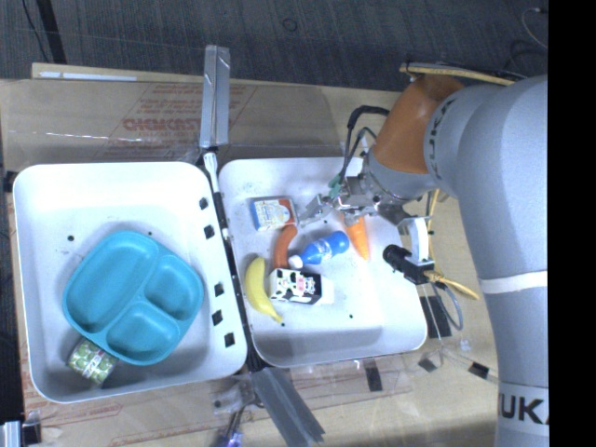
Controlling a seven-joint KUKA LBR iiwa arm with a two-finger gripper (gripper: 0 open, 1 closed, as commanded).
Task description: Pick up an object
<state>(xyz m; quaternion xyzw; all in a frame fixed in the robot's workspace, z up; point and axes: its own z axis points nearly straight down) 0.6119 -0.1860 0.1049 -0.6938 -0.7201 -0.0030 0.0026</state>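
The right bin (321, 343) holds several small items. A yellow banana (258, 289) lies beside a black-and-white cow-patterned carton (296, 287). Above them lie a blue bottle (324, 247), an orange carrot (284, 243) and a small blue and white carton (270, 212). A second orange piece (359, 237) lies just under my gripper (343, 203). The gripper hangs low over the bin's upper right part, right of the small carton and above the blue bottle. I see nothing lifted.
In the left bin (56, 194) sits a blue divided plate (130, 296), with a green patterned can (91, 361) at its lower left corner. A metal divider post (214, 101) rises between the bins. The grey arm (494, 203) covers the bench's right side.
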